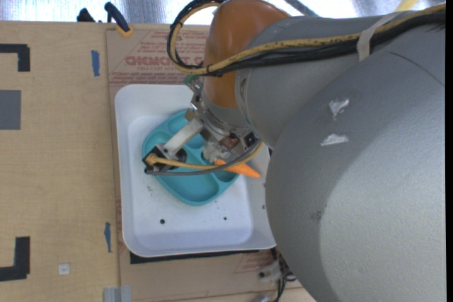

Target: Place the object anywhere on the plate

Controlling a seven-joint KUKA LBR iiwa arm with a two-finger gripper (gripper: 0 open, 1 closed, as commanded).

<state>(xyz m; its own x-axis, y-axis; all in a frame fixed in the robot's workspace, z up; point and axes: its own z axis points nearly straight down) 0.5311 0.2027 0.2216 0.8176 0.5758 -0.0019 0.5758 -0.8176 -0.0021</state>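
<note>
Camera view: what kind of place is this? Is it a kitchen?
Probably not a kitchen; it looks like a robot test bench or lab. A big grey robot arm with an orange band reaches over a shallow white plastic bin holding a teal divided plate, set on taped brown cardboard.

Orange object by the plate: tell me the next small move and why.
Probably shift it slightly left before letting go. The orange object lies across the teal plate's right rim, under the gripper, partly over the white bin floor. How it is gripped is unclear.

A bulky grey arm [361,138] with an orange band [237,32]; black and yellow cables [297,46] are taped along it.
</note>
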